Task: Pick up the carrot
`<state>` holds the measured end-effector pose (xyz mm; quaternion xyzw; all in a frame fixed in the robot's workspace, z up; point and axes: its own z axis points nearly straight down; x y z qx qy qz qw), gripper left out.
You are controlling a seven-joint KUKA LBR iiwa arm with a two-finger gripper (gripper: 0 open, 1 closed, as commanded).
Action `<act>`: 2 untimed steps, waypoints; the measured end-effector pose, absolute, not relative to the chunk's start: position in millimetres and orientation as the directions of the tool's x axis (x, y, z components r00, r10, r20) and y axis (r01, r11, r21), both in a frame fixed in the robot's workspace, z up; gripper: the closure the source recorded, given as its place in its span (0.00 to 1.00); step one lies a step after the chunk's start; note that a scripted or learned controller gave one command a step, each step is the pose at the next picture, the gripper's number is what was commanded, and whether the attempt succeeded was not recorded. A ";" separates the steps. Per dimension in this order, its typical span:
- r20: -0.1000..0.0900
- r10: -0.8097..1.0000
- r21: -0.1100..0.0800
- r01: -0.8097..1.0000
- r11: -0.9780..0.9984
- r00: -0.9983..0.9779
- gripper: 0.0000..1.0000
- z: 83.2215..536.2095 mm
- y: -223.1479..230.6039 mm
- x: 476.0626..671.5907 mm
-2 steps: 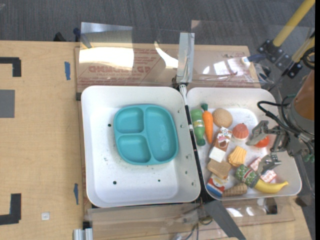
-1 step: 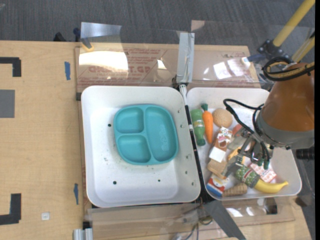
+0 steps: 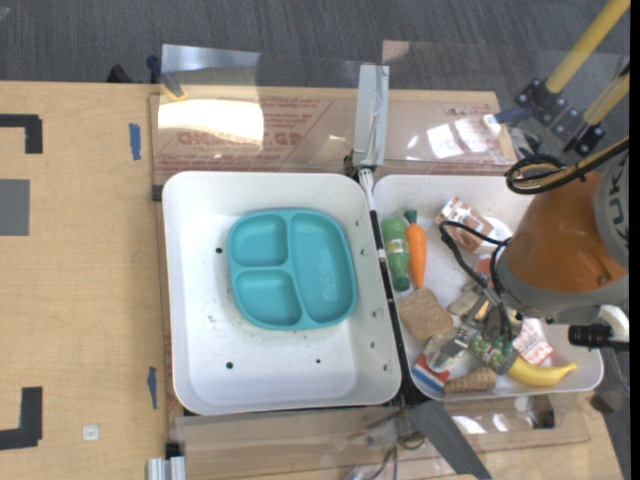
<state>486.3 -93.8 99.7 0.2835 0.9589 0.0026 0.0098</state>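
Over right bin (image 3: 590, 383), arm (image 3: 560, 248) lowered, hand (image 3: 462, 340) right of carrot (image 3: 416, 252)

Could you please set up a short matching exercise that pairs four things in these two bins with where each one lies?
Things:
1. carrot
2. teal divided plate
3. banana
4. slice of bread

Places:
A. middle of the left bin
B. near front corner of the right bin, below the arm
C. against the right bin's left wall, beside a green bottle
D. just in front of the carrot's tip

Pairs: 1-C, 2-A, 3-B, 4-D
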 end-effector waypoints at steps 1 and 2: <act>-0.008 0.863 0.014 0.863 0.506 -0.506 0.00 95.6 -102.1 551.8; -0.006 0.966 0.016 0.966 0.259 -0.259 0.00 96.2 -109.2 613.3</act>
